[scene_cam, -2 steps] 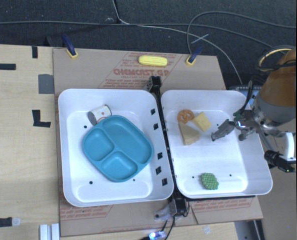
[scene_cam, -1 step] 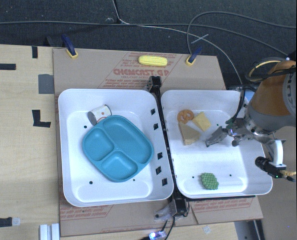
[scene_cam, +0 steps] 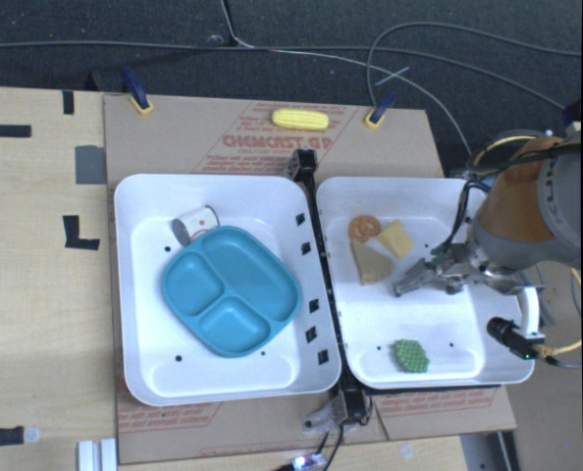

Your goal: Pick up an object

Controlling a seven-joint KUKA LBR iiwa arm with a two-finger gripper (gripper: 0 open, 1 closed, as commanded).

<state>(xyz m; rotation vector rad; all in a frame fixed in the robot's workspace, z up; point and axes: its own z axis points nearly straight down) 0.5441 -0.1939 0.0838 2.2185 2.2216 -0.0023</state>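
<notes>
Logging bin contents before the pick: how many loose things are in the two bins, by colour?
Blue: 1, tray
White: 1, cup
Orange: 1, ring
Yellow: 1, block
Tan: 1, wedge
Green: 1, lump
Total: 6

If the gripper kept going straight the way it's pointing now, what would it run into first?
The gripper points left and slightly toward the view's bottom, in the right bin. The tan wedge-shaped piece lies just ahead and would probably be met first, though height above it is unclear.
</notes>
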